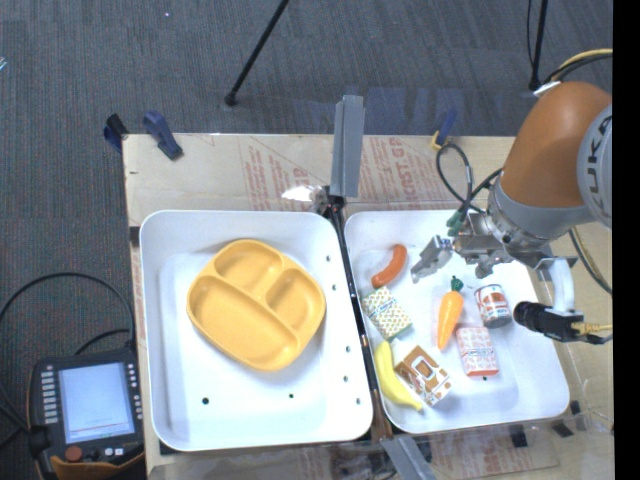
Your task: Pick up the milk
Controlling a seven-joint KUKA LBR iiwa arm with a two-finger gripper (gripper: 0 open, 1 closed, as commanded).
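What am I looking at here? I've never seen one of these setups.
One camera looks down at a slant on a bench with two shallow white bins. The grey and orange robot arm reaches in from the right; its gripper hangs over the right bin, holding nothing. That bin holds toy food: a sausage, carrot, banana, a small can and three small cartons; which is the milk I cannot tell. The left bin holds a yellow divided plate.

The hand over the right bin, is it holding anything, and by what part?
Nothing is held. The hand hangs open above the bin floor, right of the sausage.
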